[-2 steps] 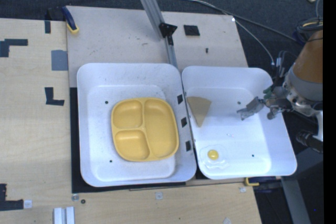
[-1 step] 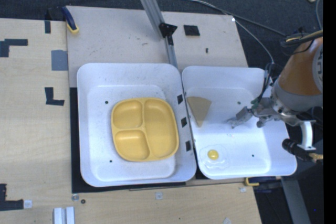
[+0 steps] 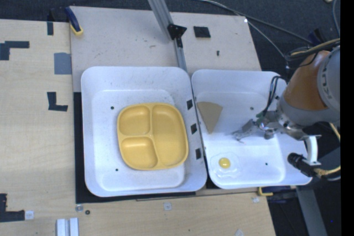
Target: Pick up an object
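We see our gripper low in the right bin, its fingers close together on nothing. The fried egg lies just below-left of it near the front wall; the brown wedge sits just up-left.

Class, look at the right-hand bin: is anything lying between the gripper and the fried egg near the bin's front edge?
Nothing visible does. The gripper hangs over the middle of the right bin, and the fried egg lies nearer the front wall with bare white floor between them. The brown wedge sits off to the side, toward the divider.
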Motion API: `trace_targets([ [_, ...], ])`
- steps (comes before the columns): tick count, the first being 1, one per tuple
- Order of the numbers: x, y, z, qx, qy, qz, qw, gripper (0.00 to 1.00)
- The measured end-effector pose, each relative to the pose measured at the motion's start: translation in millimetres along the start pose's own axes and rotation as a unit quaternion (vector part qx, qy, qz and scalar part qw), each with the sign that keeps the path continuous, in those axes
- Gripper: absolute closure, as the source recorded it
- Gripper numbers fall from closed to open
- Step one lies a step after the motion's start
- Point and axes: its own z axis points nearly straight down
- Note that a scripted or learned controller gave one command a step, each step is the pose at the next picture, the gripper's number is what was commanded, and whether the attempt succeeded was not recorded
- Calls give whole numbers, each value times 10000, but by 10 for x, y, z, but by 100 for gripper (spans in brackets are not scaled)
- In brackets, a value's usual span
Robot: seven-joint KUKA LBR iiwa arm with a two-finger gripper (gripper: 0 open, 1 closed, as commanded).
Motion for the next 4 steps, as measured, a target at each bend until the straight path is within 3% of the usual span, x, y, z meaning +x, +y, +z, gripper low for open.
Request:
trace_targets([
  [1, -2, 14, -124, -25, -13, -5, 10000, 100],
  [3, -21, 91, -1190, -10, 6, -3, 10000, 100],
  [4, -19, 92, -1223, 12, 16, -3, 10000, 100],
])
